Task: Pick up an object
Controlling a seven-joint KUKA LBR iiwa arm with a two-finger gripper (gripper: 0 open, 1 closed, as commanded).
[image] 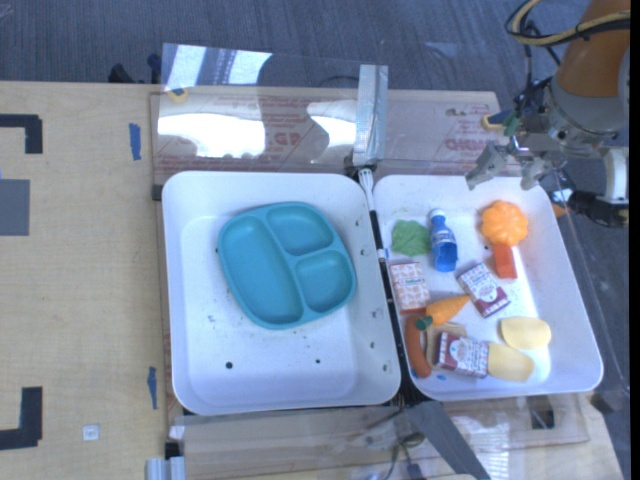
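My gripper (508, 171) hangs over the far right corner of the right bin (575, 313), fingers spread and nothing between them. It is just behind an orange fruit (503, 222) and to the right of a small blue bottle (442, 240). Also lying in this bin are a green leaf (408, 236), a red piece (505, 262), two small cartons (408, 285) (482, 290), a carrot (447, 308), a sausage (417, 349), a red box (462, 355) and two yellow pieces (524, 333) (510, 366).
The left bin (190, 298) holds a blue divided plate (288, 263). A clear panel and a metal post (368, 118) stand behind the bins. The grey arm with its orange band (598, 28) comes in from the upper right.
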